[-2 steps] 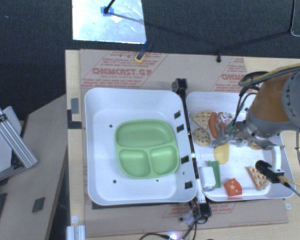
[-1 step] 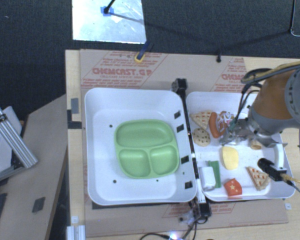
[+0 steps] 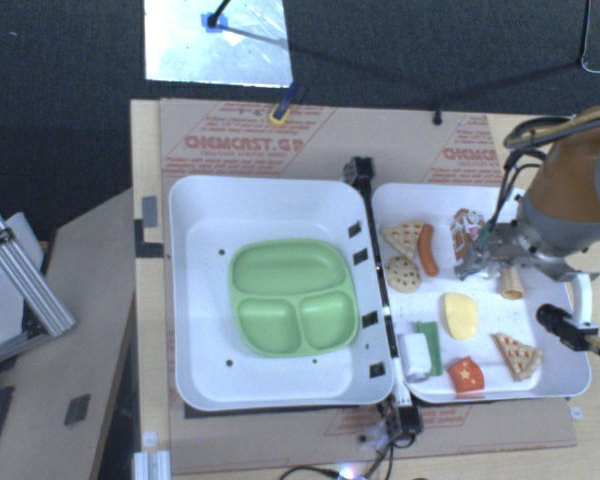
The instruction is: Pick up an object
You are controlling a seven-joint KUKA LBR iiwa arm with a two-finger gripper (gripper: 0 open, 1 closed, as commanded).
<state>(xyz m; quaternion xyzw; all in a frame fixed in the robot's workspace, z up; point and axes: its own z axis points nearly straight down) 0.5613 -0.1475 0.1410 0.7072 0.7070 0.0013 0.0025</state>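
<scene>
Bench (image 3: 145, 298) under two white bins (image 3: 195, 268)

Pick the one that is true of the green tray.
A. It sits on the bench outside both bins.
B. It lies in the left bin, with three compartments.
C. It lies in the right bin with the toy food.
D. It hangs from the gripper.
B: the green tray lies flat in the left bin, showing one long compartment and two smaller ones; the toy food is in the right bin.

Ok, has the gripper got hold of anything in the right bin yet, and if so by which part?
Cannot be told. The gripper is down in the right bin beside the sausage; nothing is visibly between its fingers from this angle.
</scene>
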